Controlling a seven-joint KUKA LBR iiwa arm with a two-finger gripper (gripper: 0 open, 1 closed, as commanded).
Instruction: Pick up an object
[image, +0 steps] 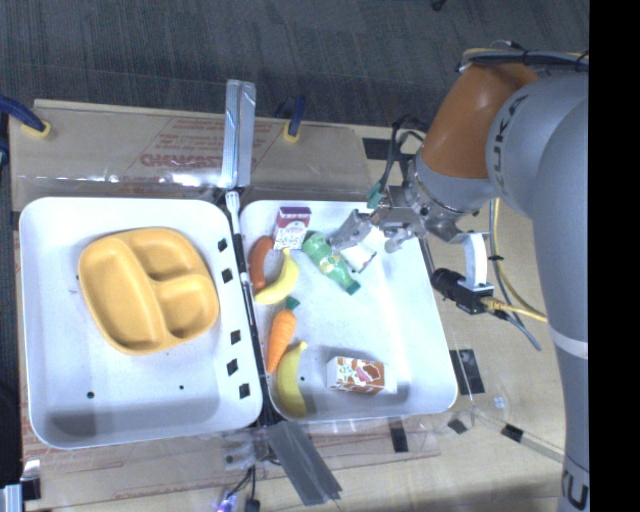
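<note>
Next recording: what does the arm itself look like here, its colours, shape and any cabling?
The arm is a thick, rounded grey body with a glossy orange band just above the wrist. Below that sits a metal-grey tool with a small green part at its side. Thin black cables loop near the wrist, and a yellow cable trails beneath the arm.

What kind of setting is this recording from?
Likely a robot-grasping lab bench: two shallow white bins, toy food such as a carrot and bananas, and the KUKA arm's gripper over the right bin.
</note>
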